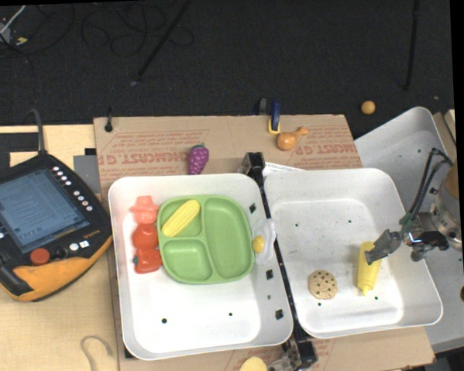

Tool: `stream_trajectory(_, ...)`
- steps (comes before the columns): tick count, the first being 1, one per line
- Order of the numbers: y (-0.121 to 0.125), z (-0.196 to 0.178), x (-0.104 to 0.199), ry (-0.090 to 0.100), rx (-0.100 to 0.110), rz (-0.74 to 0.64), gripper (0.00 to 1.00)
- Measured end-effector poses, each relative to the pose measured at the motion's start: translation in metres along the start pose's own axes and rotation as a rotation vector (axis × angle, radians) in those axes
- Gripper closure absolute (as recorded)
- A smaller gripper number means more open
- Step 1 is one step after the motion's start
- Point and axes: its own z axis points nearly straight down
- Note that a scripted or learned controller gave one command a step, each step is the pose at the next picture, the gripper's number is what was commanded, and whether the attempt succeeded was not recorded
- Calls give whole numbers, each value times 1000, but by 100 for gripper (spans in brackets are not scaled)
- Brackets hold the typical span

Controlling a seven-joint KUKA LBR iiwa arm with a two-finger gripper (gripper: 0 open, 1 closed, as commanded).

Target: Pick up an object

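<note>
Our hand (pixel 392 242) sits low in the right bin (pixel 333 191), at about 3 o'clock in the view, with its tip at the top of the yellow toy (pixel 367 267). We cannot tell whether the hand is apart or together, so we claim no hold. The yellow toy rests on the bin floor, so lifting is left to do. At its 8 o'clock, nearby, lies the cookie (pixel 323 285). Further off at 9 o'clock, the left bin (pixel 185 331) carries 1 green tray (pixel 219 243) and a red toy (pixel 145 243).
</note>
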Motion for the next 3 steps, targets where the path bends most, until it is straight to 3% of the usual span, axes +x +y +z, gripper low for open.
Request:
stream_trajectory(1, 2, -6, 0, -2, -11, -2, 0)
stream_trajectory(3, -3, 119, 4, 0, -6, -4, 0)
